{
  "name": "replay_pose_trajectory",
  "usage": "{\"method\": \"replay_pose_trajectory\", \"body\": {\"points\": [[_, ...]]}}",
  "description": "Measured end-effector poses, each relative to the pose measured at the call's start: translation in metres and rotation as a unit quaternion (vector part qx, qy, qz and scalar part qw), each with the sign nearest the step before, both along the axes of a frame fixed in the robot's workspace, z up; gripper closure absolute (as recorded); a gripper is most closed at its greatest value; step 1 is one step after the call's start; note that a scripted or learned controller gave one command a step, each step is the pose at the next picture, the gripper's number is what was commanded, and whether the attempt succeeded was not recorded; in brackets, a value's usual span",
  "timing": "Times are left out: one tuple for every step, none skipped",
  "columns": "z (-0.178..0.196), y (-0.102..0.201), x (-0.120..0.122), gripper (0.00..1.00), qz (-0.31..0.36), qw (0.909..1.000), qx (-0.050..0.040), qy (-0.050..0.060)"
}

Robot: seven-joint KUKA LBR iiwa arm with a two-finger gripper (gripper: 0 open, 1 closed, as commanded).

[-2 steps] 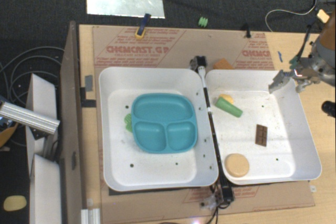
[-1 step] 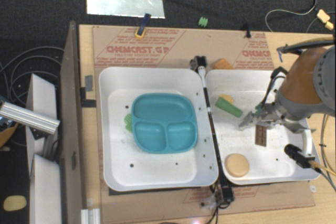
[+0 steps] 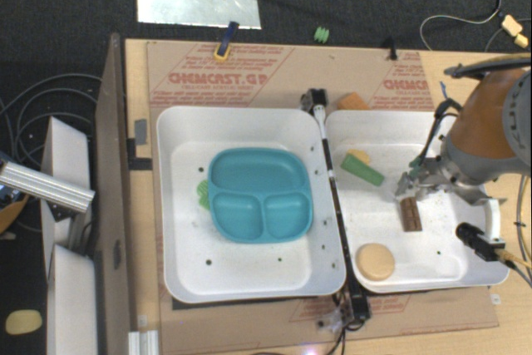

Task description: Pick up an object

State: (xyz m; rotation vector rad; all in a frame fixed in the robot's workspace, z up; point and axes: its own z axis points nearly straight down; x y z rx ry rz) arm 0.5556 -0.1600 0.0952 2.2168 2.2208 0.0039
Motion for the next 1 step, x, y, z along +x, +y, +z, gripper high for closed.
{"method": "replay_pose_trajectory", "body": {"points": [[0.1283,0.0484,0.0251,1.00,0.005,1.0000,0.0000,-0.006]]}}
